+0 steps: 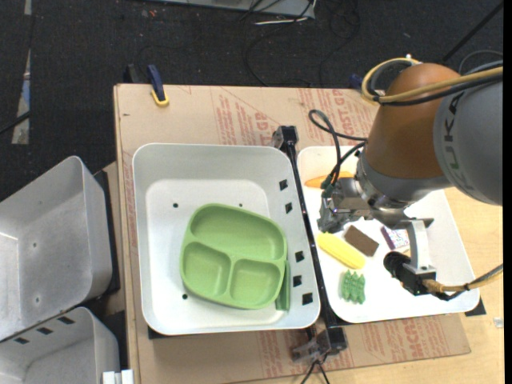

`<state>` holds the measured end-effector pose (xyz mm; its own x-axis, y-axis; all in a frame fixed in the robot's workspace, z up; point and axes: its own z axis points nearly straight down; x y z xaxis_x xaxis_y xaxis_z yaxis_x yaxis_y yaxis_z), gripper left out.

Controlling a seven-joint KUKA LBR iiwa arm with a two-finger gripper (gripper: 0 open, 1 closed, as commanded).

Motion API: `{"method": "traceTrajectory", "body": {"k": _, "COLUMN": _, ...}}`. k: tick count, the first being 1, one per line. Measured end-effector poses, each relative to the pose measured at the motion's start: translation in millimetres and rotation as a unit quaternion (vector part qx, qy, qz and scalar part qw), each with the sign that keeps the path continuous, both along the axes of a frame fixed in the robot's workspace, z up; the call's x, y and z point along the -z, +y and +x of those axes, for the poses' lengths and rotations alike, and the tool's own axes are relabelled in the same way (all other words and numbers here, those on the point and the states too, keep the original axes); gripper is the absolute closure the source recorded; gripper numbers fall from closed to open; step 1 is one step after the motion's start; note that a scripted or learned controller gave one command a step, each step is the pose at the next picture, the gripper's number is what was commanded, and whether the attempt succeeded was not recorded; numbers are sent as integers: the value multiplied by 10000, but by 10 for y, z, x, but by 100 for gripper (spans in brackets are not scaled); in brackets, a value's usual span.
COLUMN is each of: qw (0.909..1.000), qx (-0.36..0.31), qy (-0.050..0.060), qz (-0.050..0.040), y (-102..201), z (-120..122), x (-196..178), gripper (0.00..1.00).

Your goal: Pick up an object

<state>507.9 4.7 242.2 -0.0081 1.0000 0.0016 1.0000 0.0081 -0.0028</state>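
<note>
1. You see the grey arm [448,134], with its orange band, reaching in from the right and hanging over the right bin [460,238].
2. The gripper [340,213] sits low over that bin's left half, just beside the divider between the two bins. Whether anything lies between its tips you cannot tell: the wrist body hides them.
3. Look just below the gripper for the yellow corn-like piece [339,250]. It lies slantwise on the bin floor, near the gripper but not visibly gripped.
4. A brown block [362,240] lies just right of the yellow piece, tilted, partly under the wrist.
5. A small green toy [352,286] rests near the front of the right bin, below the yellow piece and apart from it.
6. An orange item [318,181] shows at the bin's upper left, half hidden by the gripper and its cables.
7. A black fitting [410,274] on a yellow cable hangs over the bin floor to the right of the green toy.
8. In the left bin [152,182] you have a green divided tray [234,255] with three compartments, lying flat and slightly turned, towards the front.
9. Both bins rest on a cardboard-covered bench [216,110].
</note>
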Motion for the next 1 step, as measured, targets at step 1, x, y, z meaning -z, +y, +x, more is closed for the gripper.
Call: {"method": "traceTrajectory", "body": {"k": 1, "qw": 10000, "qx": 2, "qy": -10, "qz": -2, "y": 604, "z": -65, "x": -8, "gripper": 100}}
